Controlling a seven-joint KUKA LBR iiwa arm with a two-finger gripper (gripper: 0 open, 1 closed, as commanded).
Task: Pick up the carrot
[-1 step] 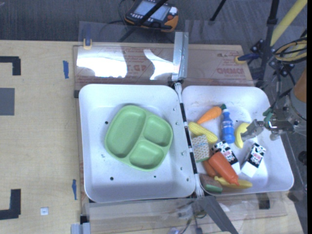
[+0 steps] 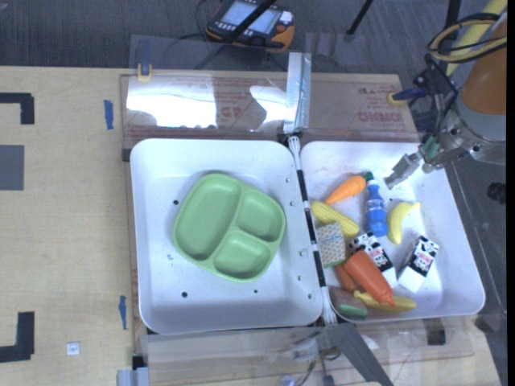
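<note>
Carrot [image 2: 346, 190] lay in the right bin [image 2: 459, 240], upper-left part, tilted w/ green top toward the blue bottle [image 2: 376, 208] just beside it. Using that bottle as landmark: the carrot sat just left of & slightly above it; a yellow corn cob [image 2: 334, 216] lay left of the bottle, below the carrot; a banana [image 2: 400, 219] lay just right of the bottle. Below the bottle sat a small cow-print carton [image 2: 372, 248], and a 2nd one [image 2: 420, 260] lay further right & lower. A speckled beige block [image 2: 331, 244] was down-left of the bottle. A bigger orange carrot-like veg [image 2: 370, 274] lay below the bottle, overlapping other small items near the bin's front edge; those were too cluttered to name.

Gripper [image 2: 398, 173] hovered up-right of the bottle, apart from the carrot, nothing between its fingers. Whether the fingers stood wide or narrow — couldn't tell; they were too small & blurred.

Far left of the bottle, the left bin [image 2: 153, 240] held a green divided plate [image 2: 229, 226], 3 compartments, lying flat & a bit rotated.
</note>
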